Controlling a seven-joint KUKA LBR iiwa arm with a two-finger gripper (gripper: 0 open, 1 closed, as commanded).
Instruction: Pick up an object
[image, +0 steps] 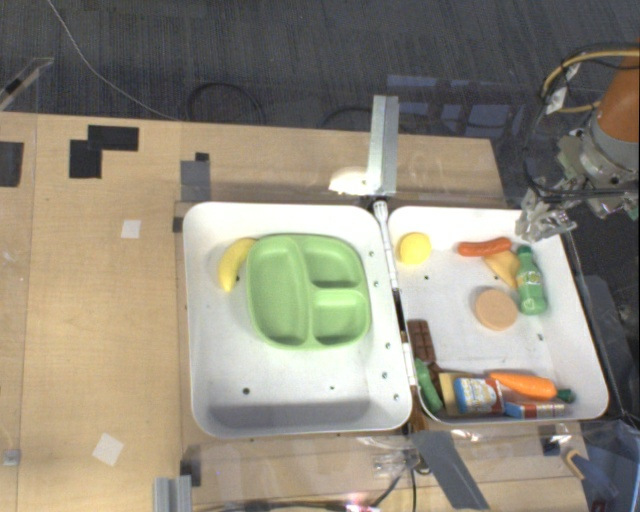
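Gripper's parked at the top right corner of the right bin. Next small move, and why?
Probably ease the gripper down and slightly left onto the green bottle. It hangs over the right bin's top right corner with nothing between its fingers, and the bottle is the nearest item, just below it in view. The bottle lies against a yellow piece, so approach from its free side.

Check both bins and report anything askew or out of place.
The green divided tray sits tilted in the left bin, with a banana tucked against its left edge. In the right bin, bottles and a carrot are jumbled along the front wall.
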